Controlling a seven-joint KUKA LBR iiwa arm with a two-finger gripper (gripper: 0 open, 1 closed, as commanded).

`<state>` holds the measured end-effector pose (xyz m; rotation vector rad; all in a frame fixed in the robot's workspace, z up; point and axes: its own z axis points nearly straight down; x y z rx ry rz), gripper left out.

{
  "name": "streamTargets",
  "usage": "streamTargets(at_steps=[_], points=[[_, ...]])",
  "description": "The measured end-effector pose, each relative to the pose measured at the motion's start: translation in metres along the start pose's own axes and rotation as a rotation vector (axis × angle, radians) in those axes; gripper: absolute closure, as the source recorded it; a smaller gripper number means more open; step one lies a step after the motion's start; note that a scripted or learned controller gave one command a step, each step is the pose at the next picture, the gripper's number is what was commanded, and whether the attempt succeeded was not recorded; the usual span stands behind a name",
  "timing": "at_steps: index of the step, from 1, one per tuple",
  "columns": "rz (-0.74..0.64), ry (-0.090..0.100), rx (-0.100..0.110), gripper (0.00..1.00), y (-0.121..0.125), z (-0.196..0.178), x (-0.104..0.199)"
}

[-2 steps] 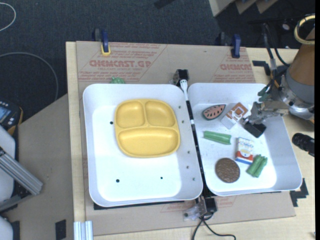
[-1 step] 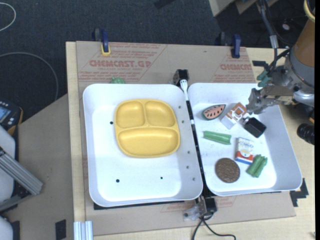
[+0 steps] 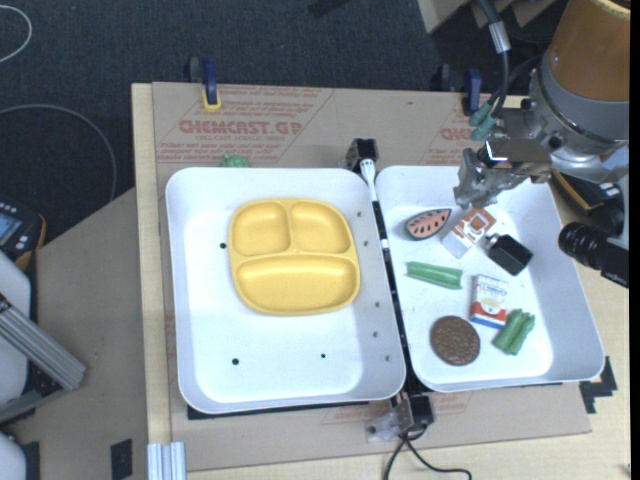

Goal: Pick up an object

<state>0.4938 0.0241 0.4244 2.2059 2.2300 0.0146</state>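
I see the jaws low over the far part of the right bin, just above a small white and orange packet. If they are open or closed I cannot tell; the fingers are too dark and blurred, and nothing seems held. Beside the packet lie a watermelon slice toy to the left and a black block to the right. Nearer to me are a green bar, a small carton, a green bundle and a brown round cookie. The left bin carries a yellow divided plate.
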Motion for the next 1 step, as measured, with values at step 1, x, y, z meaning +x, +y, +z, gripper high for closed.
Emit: streamTargets(at_steps=[1], points=[[0.004, -0.001, 0.005, 1.00, -0.0139, -0.0109, 0.0470]])
